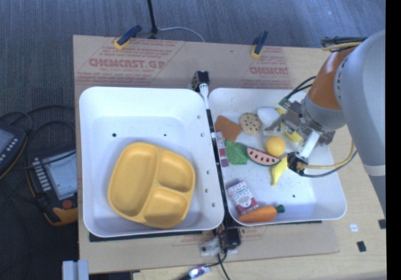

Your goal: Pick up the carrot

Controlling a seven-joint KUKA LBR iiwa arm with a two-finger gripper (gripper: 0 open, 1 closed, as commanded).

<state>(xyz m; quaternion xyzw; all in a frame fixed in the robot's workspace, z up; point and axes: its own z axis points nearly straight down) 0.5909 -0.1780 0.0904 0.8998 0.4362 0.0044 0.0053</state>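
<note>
Carrot (pixel 258 213) lies on its side in the right bin (pixel 316 197), at the front wall, green end pointing right. Nothing is gripping it. A red-and-white packet (pixel 240 195) sits just behind it on the left, touching or nearly so.

Further back, mid-bin: a banana (pixel 278 171), a watermelon slice (pixel 263 156) and a green piece (pixel 236 153) by the divider. A yellow lemon (pixel 276 146) sits just above the banana. Behind those are an orange-brown wedge (pixel 227 128), a cookie (pixel 250 123) and a white item (pixel 269 113) that I can't identify.

Hand (pixel 283 123) is over the back right of the same bin, beside the lemon and the white item and well apart from the carrot. Can't tell how far open it is, or whether it holds anything; the wrist hardware blocks the view.

Left bin (pixel 94 122) holds a yellow divided tray (pixel 151 183). Both bins sit side by side on the counter (pixel 125 62).
</note>
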